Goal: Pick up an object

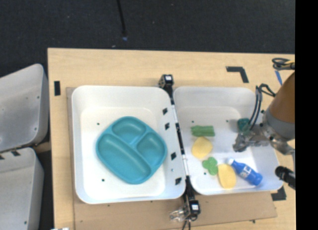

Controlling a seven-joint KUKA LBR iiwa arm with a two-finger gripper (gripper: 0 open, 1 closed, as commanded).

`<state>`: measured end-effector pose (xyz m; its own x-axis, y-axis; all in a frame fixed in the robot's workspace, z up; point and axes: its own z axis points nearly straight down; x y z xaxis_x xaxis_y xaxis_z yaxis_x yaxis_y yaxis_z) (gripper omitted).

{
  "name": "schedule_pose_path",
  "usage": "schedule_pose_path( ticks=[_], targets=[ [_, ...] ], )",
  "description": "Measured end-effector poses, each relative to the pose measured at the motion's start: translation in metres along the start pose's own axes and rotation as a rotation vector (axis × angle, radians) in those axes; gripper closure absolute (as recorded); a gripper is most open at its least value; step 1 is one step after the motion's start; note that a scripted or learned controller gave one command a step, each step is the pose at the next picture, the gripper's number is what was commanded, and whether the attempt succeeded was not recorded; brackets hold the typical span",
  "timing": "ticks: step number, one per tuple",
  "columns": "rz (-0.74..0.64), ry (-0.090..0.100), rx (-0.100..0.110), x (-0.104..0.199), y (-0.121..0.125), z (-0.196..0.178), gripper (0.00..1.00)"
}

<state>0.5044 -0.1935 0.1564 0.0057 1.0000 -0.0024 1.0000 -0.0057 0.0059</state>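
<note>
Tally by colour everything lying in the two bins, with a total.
Teal: 2, the tray and a small piece by the gripper
Green: 2, a block and a small toy
Yellow: 2, one and another
Blue: 1, the bottle
Total: 7

White bins: two, a left bin (79,124) and a right bin (208,97). Teal divided plate (131,149): one. Yellow pieces: two, (201,148) and (226,176). Green pieces: two, a flat block (202,131) and a lobed piece (210,165). Blue bottle (246,171): one. Small teal object (243,123): one.
</note>
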Motion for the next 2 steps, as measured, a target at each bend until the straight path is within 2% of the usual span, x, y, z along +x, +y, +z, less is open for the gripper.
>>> schedule_pose_path(
  ticks=[2],
  targets=[
    [-0.009,-0.001,-0.001,0.001,-0.003,-0.092,1.0]
  ],
)
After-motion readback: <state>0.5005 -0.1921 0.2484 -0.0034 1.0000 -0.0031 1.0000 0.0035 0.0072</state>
